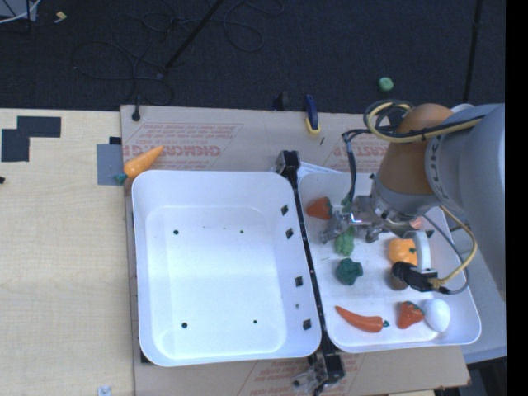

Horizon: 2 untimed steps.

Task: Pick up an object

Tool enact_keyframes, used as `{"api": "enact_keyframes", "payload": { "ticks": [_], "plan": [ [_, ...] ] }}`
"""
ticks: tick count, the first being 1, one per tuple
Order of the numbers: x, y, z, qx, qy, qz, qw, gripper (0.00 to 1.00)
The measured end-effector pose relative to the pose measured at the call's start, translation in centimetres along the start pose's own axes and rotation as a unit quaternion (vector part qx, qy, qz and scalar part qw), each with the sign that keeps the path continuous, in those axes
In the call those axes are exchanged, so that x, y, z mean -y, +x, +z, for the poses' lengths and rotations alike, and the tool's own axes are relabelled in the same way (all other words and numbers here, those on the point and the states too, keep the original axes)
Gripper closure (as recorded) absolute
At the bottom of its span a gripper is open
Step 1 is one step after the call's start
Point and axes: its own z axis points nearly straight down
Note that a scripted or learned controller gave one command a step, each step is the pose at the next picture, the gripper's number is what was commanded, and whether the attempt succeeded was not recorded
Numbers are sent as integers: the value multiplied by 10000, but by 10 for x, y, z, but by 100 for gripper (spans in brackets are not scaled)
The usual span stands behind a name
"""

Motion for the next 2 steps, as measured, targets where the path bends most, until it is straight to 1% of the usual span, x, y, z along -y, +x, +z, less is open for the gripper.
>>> {"api": "enact_keyframes", "payload": {
  "ticks": [1, 2],
  "plan": [
    [-37, 29, -1, -1, -32, -22, 10000, 0],
    [-1, -4, 0, 4, -1, 9, 10000, 0]
  ]
}}
